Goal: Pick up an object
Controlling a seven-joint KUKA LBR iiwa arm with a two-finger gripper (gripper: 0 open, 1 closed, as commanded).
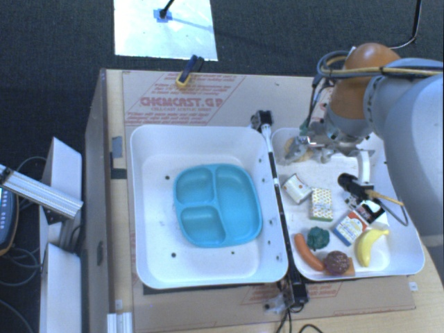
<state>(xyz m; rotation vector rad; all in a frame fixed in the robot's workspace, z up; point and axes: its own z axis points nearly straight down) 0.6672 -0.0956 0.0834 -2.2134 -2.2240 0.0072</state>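
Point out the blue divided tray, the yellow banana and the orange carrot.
Blue three-compartment plastic tray (pixel 216 205): camera view, on the divider where compartments meet.
Yellow toy banana (pixel 368 245): camera view, middle of its curved body.
Orange toy carrot (pixel 307 252): camera view, mid-length of its body.

A grey robot arm (pixel 406 109) with an orange band reaches in from the right, its gripper (pixel 309 148) low over the far corner of the right white bin (pixel 409 259); whether it grips anything is unclear. Nearer the viewer than the gripper lie a small white box (pixel 296 188), a yellow-dotted packet (pixel 321 204), a carrot (pixel 307 251), a green lump (pixel 318 238) and a banana (pixel 368 245); to the gripper's left, the other white bin (pixel 156 151) holds a blue divided tray (pixel 216 205).
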